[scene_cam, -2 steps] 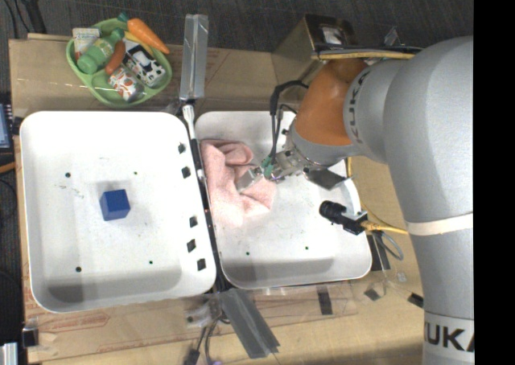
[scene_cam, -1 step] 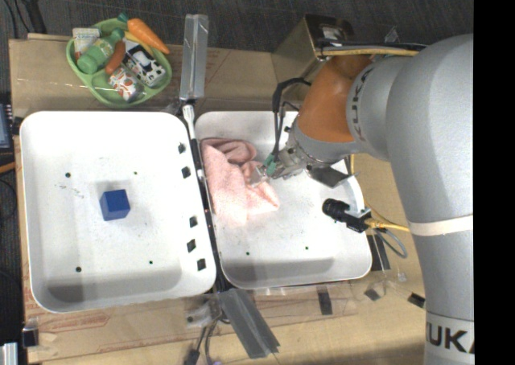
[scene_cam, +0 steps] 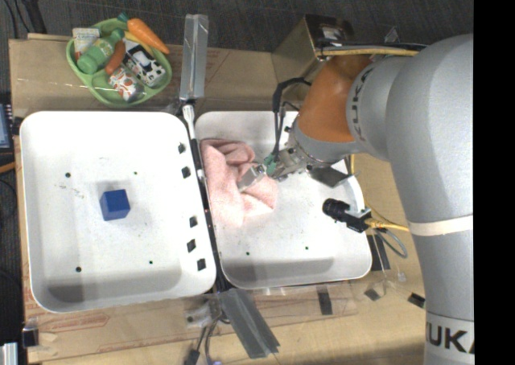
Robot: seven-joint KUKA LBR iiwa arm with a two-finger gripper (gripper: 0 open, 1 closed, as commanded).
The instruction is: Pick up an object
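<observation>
A crumpled pink cloth [scene_cam: 228, 181] lies against the left wall of the right bin [scene_cam: 322, 263]. My gripper [scene_cam: 256, 174] reaches in from the right and sits right over the cloth's right side, its grey fingertips touching the fabric. Whether any cloth is pinched between them is not visible. A blue cube [scene_cam: 115, 204] rests on the floor of the left bin [scene_cam: 48, 275], far from the gripper.
A green bowl [scene_cam: 95, 92] of toy food, with a carrot and small cartons, stands on the bench behind the left bin. A metal divider [scene_cam: 194, 58] runs between the bins. The big grey arm [scene_cam: 418, 154] covers the right side of the bench.
</observation>
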